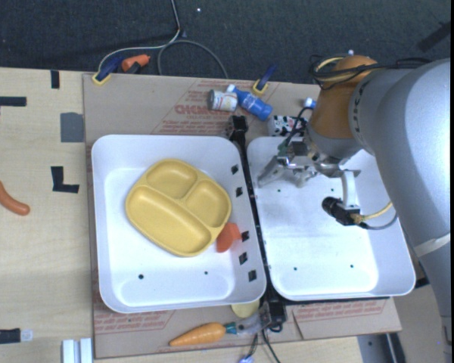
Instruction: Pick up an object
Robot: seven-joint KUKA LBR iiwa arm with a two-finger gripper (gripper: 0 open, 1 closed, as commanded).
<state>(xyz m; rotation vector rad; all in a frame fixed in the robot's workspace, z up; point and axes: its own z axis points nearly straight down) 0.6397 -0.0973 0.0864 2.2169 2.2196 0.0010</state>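
A yellow divided plate (178, 206) lies in the left bin (110, 278). A small orange-red piece (227, 238) rests against the plate's right edge, near the divider between the bins. My gripper (286, 174) hangs low over the upper left part of the right bin (393, 282). It is open, with nothing between its fingers. The grey arm with its orange band (340, 108) reaches in from the right. The gripper is apart from the plate and the orange-red piece, across the divider.
On the bench lie a toy carrot (200, 334) in front of the bins, a sausage (10, 197) far left, and a blue-and-white bottle (242, 100) behind the bins. A black cable plug (340, 209) hangs off the wrist over the right bin.
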